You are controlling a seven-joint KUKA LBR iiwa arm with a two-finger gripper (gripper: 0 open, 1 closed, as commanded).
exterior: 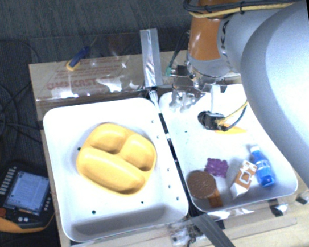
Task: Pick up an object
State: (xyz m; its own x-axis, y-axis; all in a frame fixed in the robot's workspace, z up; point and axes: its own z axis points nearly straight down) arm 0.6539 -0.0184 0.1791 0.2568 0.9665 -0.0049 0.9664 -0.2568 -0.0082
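Two bins split the load: yellow bread fills the left bin, and the gripper hovers over the right bin's top corner, its opening unreadable.

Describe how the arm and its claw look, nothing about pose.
The arm is bulky, smooth and light grey, with a glossy orange band above the wrist. Dark cables run across its top. The claw is small, metallic and silver-grey.

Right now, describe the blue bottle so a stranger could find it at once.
Look in the right bin, at its near right corner. The small blue bottle lies there beside an orange-and-white carton. It is the sole blue item in that bin.
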